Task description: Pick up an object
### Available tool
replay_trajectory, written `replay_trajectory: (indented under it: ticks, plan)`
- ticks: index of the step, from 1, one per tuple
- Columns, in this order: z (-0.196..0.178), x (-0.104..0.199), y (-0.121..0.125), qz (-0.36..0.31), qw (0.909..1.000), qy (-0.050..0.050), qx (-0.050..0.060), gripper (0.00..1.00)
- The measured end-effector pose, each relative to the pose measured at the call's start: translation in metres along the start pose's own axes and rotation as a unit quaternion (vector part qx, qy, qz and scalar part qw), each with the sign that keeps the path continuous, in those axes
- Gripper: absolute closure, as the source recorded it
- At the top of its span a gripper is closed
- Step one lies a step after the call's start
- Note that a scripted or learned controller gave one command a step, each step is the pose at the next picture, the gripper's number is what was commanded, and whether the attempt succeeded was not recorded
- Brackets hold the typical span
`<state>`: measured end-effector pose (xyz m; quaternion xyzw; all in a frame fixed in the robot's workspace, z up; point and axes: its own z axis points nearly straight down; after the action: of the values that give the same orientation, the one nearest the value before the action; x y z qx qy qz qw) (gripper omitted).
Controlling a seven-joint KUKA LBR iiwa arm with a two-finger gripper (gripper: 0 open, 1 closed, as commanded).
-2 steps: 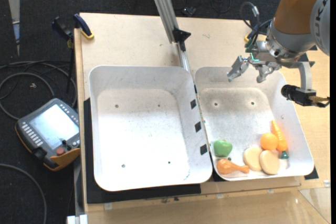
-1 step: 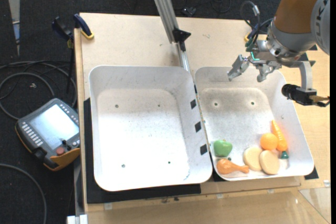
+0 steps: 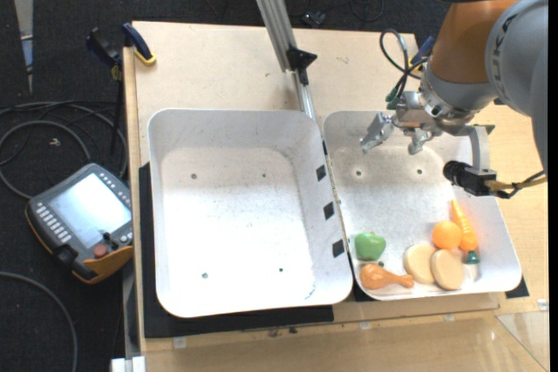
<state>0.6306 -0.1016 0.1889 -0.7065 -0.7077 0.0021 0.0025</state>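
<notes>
My gripper (image 3: pixel 397 139) hangs over the far end of the right bin (image 3: pixel 392 187), its two fingers spread apart with nothing between them. Along that bin's near edge lie several toy foods: a green pepper (image 3: pixel 370 245), an orange drumstick (image 3: pixel 384 277), two beige slices (image 3: pixel 436 266), an orange ball (image 3: pixel 446 234) and a carrot (image 3: pixel 465 226). The gripper is well behind all of them, above bare bin floor.
The left bin (image 3: pixel 231 205) sits beside the right one. A slanted metal pole (image 3: pixel 275 13) rises at the back between the bins. A teach pendant (image 3: pixel 78 218) lies left of the bench. Cables trail from the arm's wrist.
</notes>
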Motion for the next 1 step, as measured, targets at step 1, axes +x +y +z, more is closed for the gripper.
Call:
replay_trajectory:
  ticks: [1]
  plan:
    - [0.0647, 0.0016, -0.0015, 0.001, 1.0000, 0.000, 0.000, 0.00]
